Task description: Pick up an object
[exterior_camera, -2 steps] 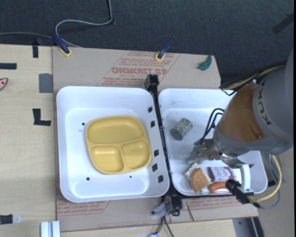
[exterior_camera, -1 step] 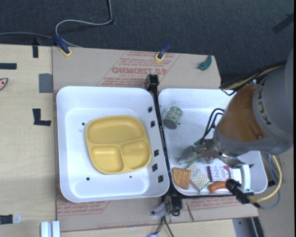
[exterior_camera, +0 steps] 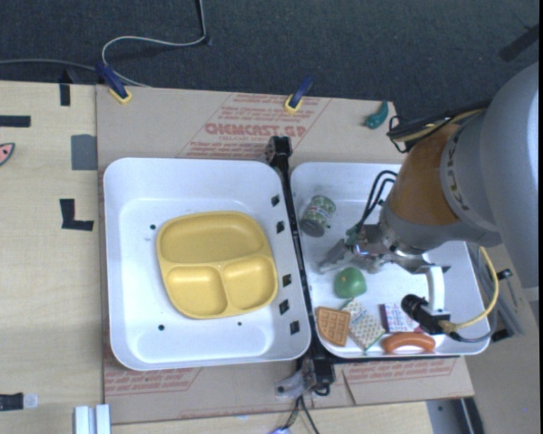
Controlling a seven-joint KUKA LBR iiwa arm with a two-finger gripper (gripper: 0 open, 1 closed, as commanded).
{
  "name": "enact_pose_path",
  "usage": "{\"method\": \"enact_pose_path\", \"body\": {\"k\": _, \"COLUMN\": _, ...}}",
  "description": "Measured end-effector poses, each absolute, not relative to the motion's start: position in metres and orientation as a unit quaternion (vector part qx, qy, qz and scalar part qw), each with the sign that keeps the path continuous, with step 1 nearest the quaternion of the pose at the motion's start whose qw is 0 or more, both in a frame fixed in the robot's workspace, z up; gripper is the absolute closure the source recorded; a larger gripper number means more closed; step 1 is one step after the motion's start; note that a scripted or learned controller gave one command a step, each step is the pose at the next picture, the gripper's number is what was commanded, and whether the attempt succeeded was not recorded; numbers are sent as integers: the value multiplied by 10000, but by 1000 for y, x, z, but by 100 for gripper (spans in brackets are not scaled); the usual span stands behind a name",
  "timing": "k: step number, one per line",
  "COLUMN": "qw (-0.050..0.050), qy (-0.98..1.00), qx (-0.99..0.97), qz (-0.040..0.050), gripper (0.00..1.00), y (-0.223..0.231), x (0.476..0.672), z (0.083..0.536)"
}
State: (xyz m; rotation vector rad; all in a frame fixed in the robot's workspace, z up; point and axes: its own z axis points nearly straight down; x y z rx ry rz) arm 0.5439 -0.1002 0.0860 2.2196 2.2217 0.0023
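Observation:
In the right bin (exterior_camera: pixel 462 242) my gripper (exterior_camera: pixel 344 253) hangs low over the floor near the left side, the arm reaching in from the right. Just below it lies a green round fruit (exterior_camera: pixel 349 283), very close to the gripper but not seen held. Up and left of the gripper, a small tin can (exterior_camera: pixel 318 213) lies on its side. Along the bin's near wall sit a brown waffle (exterior_camera: pixel 333 325), a patterned packet (exterior_camera: pixel 366 328), a small striped card (exterior_camera: pixel 394 316) and an orange sausage (exterior_camera: pixel 407 342).
The left bin (exterior_camera: pixel 127 242) holds a yellow divided plate (exterior_camera: pixel 217 262). A black divider (exterior_camera: pixel 290 242) runs between the two bins. The arm's grey and orange body covers the right bin's right half.

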Motion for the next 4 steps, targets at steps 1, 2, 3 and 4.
{"method": "enact_pose_path", "body": {"k": 1, "qw": 24, "qy": 7071, "qx": 7071, "qz": 3, "gripper": 100, "y": -101, "x": 544, "z": 96}}
{"method": "enact_pose_path", "body": {"k": 2, "qw": 23, "qy": 7071, "qx": 7071, "qz": 2, "gripper": 0, "y": -101, "x": 544, "z": 95}}
{"method": "enact_pose_path", "body": {"k": 3, "qw": 15, "qy": 7074, "qx": 7068, "qz": 1, "gripper": 100, "y": -101, "x": 544, "z": 105}}
{"method": "enact_pose_path", "body": {"k": 4, "qw": 16, "qy": 7074, "qx": 7068, "qz": 0, "gripper": 0, "y": -101, "x": 544, "z": 105}}
